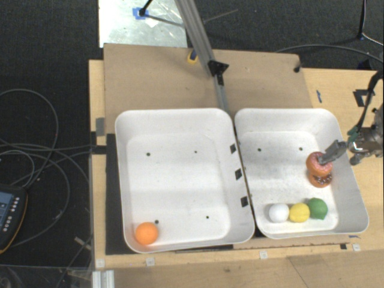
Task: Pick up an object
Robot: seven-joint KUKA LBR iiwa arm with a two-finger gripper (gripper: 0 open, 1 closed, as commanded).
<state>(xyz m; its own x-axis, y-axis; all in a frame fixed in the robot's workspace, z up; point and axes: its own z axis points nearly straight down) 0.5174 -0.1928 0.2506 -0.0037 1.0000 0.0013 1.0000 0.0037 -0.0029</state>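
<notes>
- Right now the orange-red ring-shaped toy (319,170) sits in the right shallow white bin (282,131), by its right wall.
- Grey pincer (327,158) touches the toy's top; whether it is clenched, I cannot tell.
- White ball (278,212), yellow ball (299,212) and green ball (317,209) line the front.

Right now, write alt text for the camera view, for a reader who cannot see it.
A robot gripper reaches in from the right onto an orange-and-pink stacked toy in the right bin. White, yellow and green balls line that bin's front edge; an orange ball sits in the left bin's front-left corner.
</notes>
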